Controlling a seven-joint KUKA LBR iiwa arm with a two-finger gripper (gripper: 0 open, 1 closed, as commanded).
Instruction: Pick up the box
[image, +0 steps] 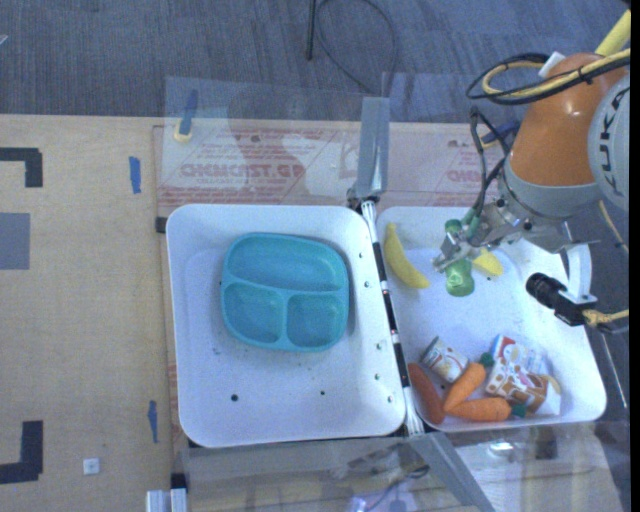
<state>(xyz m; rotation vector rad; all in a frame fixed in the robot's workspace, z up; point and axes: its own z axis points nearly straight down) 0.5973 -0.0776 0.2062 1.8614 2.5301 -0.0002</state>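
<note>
The end effector hangs over the right bin's far edge, beside a banana; its state cannot be told. The box lies near the bin's near-right corner, touching the carrots. Advisable: travel toward that corner, descend vertically, straddle the box only. The arm enters from the tabletop's right, wrist bent downward.
</note>
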